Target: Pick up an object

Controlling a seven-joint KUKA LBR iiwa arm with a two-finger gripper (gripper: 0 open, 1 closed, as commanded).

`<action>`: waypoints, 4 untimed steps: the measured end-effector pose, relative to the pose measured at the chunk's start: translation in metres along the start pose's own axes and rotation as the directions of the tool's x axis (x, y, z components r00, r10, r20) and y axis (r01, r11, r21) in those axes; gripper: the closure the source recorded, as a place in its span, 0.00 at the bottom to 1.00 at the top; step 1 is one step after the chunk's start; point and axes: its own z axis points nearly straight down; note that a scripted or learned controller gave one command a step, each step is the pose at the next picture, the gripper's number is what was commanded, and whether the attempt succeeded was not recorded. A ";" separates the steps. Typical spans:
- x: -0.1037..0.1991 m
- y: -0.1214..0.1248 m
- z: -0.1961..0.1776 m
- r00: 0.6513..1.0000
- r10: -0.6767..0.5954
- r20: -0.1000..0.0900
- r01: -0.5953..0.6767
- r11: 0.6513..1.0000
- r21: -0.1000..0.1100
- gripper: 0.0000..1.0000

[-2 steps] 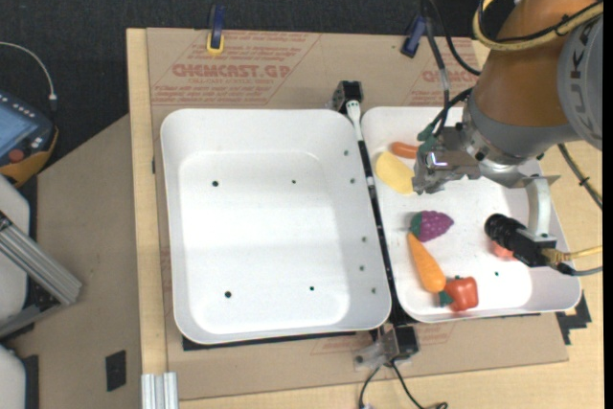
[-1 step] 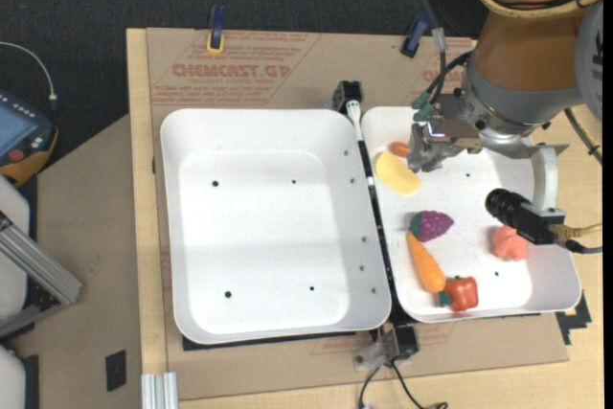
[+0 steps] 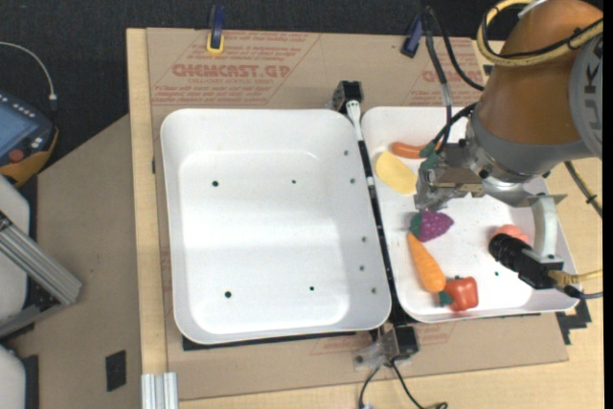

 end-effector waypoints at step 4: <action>-0.023 -0.015 0.059 1.000 0.000 -0.001 0.000 1.000 0.001 1.00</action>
